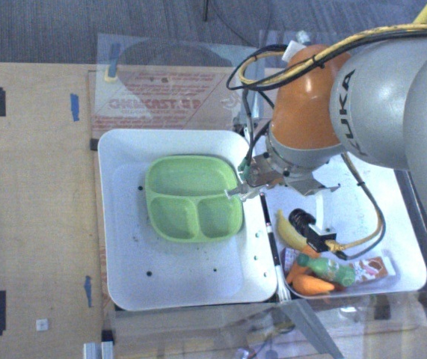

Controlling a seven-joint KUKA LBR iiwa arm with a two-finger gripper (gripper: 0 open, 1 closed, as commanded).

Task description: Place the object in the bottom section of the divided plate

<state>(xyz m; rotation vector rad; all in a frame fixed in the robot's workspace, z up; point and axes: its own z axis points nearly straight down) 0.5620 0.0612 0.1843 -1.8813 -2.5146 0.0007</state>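
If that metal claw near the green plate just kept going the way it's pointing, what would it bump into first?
Probably the green divided plastic plate. The gripper hangs at the plate's right rim, pointing down and leftward toward it, so the rim or the nearest compartment would likely come first. Height above the plate is unclear from this slant.

You are looking at an evenly lit, bright scene with light coming from overhead. The left white bin (pixel 123 275) is glaring nearly to blown-out white, and the green divided plate (pixel 194 198) is casting only a faint shadow. The arm (pixel 378 103) is showing soft highlights. Fine detail is blurring slightly throughout.
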